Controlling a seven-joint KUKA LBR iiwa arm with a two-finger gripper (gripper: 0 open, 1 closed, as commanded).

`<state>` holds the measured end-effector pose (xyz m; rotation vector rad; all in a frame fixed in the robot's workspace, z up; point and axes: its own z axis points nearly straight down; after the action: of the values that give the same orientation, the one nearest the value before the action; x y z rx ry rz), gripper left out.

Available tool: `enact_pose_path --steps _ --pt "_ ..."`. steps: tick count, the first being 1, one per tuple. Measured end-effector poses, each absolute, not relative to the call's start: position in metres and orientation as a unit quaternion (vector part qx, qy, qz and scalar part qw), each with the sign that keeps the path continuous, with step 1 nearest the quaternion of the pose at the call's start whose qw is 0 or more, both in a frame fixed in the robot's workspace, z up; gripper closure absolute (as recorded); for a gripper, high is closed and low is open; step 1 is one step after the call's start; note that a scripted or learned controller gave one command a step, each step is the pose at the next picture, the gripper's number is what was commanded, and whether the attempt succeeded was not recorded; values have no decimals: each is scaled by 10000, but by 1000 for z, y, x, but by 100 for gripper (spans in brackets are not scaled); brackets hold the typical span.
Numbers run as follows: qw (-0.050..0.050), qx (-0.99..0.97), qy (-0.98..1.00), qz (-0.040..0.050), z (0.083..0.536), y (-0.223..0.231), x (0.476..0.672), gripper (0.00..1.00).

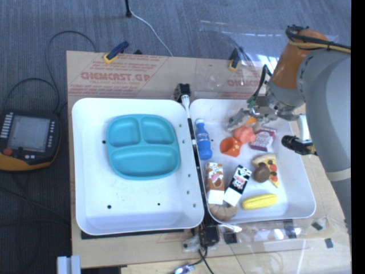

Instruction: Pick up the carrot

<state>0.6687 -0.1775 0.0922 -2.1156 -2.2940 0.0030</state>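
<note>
Orange, the carrot [244, 133] lies in the right bin [296, 207], just right of the orange cup [231, 146]. The gripper [252, 115] hovers directly above the carrot, jaws apparently spread, holding nothing. Approach step: you descend next, straddle it, then close.

The grey arm [325, 90] reaches in from the right, its orange band uppermost. Its gripper [248, 117] points down-left, low over the right bin.
</note>
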Motion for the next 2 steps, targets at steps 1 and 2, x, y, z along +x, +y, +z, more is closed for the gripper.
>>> enact_pose_path --steps 1,2 --pt "76 -7505 -6608 -41 91 -208 673 0" --pt "-42 -6974 -7167 -1 159 -219 670 0"
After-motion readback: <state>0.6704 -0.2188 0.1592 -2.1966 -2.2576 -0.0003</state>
